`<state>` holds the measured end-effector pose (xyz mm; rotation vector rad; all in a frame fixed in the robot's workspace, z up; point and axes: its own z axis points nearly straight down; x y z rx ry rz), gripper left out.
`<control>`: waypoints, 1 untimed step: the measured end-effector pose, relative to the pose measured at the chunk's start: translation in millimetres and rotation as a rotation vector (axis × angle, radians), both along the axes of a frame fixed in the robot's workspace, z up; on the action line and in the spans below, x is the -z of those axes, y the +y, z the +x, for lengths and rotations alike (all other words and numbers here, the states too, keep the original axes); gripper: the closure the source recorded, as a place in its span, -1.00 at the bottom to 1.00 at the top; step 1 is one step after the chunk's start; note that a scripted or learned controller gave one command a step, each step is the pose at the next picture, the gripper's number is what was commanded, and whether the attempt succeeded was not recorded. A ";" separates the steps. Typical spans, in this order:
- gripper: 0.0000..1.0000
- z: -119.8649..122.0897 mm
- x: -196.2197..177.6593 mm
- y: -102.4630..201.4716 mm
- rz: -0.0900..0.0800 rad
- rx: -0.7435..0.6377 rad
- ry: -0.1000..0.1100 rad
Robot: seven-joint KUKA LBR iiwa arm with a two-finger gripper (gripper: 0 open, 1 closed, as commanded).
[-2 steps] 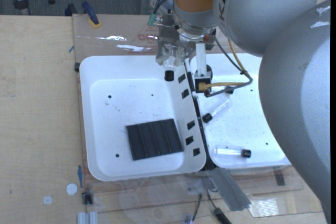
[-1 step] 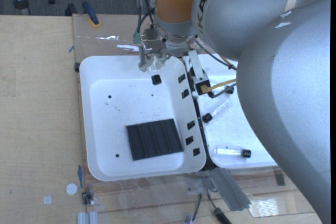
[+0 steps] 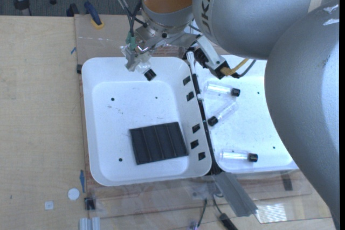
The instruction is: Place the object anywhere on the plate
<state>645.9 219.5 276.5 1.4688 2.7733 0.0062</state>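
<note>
Your hand (image 3: 137, 59) hovers over the far edge of the left bin (image 3: 102, 116), just beneath the orange band of the arm (image 3: 269, 13), and its fingers are clamped on a clear tube with a black cap (image 3: 145, 71), which hangs tilted with the cap lowest and pointing toward the middle of the bin. Well apart from the held tube, toward the near side of the same bin, lies the plate (image 3: 158, 142), a dark ribbed rectangle resting flat and slightly askew on the white floor. Between the tube and the plate you have only bare white bin floor with a few small dark dots. To the right, across the raised divider where the two bins meet, the right bin (image 3: 253, 116) holds three more clear tubes with black caps: one near the far side (image 3: 222, 89), one near the divider in the middle (image 3: 222, 114), and one near the front edge (image 3: 238, 156), all lying flat and apart from one another. Much of the right bin is hidden by the arm's large grey body. Both bins sit on a pale wooden surface (image 3: 38, 116), with a blue clamp (image 3: 94, 15) beyond the left bin's far corner.
</note>
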 end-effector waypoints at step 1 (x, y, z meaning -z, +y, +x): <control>1.00 -7.8 31.9 -3.2 -0.002 0.059 0.008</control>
